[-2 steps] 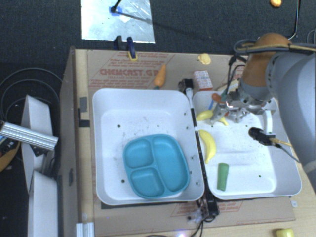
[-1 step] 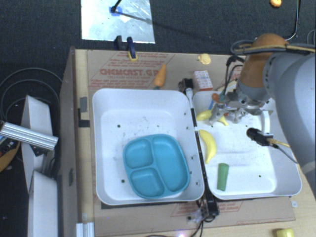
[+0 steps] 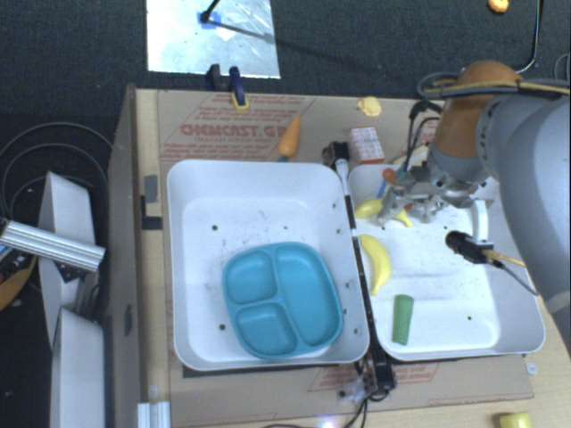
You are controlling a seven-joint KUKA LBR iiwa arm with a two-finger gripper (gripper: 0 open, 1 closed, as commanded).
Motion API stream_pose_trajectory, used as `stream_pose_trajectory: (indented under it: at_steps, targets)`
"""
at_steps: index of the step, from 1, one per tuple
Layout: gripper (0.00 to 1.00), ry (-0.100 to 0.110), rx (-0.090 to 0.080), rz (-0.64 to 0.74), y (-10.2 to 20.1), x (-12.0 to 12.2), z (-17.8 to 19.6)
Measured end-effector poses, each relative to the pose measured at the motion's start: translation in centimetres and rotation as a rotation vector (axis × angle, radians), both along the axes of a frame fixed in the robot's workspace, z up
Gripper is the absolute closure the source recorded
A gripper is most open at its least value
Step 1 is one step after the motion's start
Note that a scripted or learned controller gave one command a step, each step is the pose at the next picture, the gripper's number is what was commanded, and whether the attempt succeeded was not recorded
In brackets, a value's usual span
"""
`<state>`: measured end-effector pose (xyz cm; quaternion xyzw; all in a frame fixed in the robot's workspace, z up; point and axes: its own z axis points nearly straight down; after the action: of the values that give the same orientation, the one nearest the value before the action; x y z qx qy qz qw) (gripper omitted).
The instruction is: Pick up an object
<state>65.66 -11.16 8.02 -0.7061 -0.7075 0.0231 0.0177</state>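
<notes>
Right now the arm [image 3: 526,168] reaches in over the right bin [image 3: 517,328], and its jaws are low at the bin's far end, close to the wall shared with the left bin [image 3: 196,239]. Whether those jaws are apart or together I cannot tell; the wrist hides them from this angle. Nothing can be called held.

The likeliest target is the small yellow piece [image 3: 368,209], lying on the bin floor just beside the jaws and tight to the dividing wall. A little nearer the camera lies the banana [image 3: 378,261], curved along the same wall, and nearer again the green piece [image 3: 402,317], well apart from the tool. Over in the left bin there's only the blue plate [image 3: 281,297], not in play here.

So, how to do this well? My read: the yellow piece is the awkward one, because the wall leaves little room on its far side. The jaws want to straddle it across its narrow width, with one side sliding down between piece and wall instead of landing on top. Centre first, then descend straight to the floor, close gently, and lift vertically so nothing drags against the rim.

One risk is that a slightly off-centre close nudges the piece along the wall and it squirts free. If the corner proves too cramped, the banana offers more open floor on its right side and looks the safer pick.
</notes>
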Motion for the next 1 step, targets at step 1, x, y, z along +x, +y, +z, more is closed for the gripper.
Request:
stream_pose_trajectory:
  at_steps: [1]
  targets:
    - [0.00, -0.001, -0.005, 0.001, 0.25, -0.01, 0.03]
